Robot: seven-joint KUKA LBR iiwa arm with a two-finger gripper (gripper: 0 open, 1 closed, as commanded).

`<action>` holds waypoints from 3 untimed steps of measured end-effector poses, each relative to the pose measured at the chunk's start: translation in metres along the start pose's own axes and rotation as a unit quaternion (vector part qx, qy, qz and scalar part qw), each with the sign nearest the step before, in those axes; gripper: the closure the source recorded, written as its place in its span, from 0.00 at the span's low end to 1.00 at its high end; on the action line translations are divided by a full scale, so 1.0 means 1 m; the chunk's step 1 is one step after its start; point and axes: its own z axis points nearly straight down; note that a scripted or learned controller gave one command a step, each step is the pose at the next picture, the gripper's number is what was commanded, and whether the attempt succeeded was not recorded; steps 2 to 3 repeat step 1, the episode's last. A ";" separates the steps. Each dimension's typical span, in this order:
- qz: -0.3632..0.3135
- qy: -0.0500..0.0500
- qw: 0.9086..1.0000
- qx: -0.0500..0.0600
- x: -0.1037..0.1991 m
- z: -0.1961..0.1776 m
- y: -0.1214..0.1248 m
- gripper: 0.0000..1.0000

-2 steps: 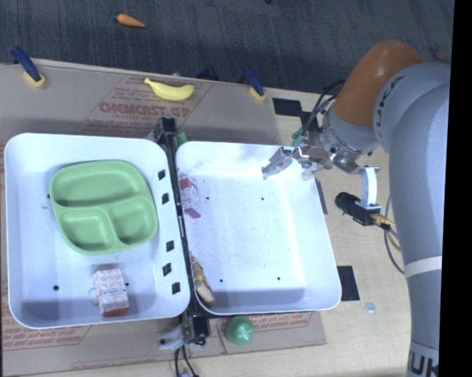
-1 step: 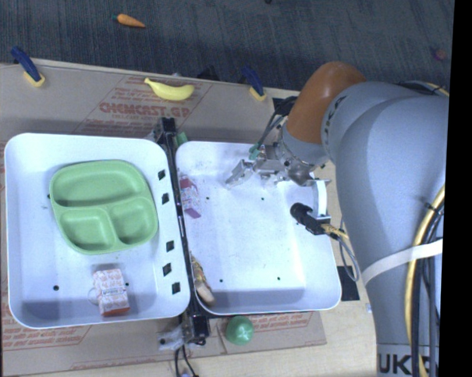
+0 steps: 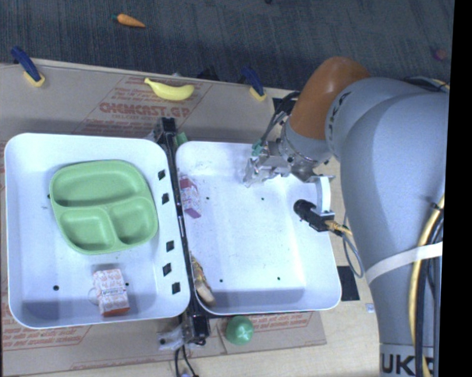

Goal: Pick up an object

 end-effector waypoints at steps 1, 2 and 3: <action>0.002 0.000 1.000 -0.003 0.042 -0.102 -0.013 1.00; 0.002 0.000 1.000 -0.003 0.042 -0.102 -0.013 1.00; 0.002 0.000 1.000 -0.003 0.042 -0.102 -0.013 1.00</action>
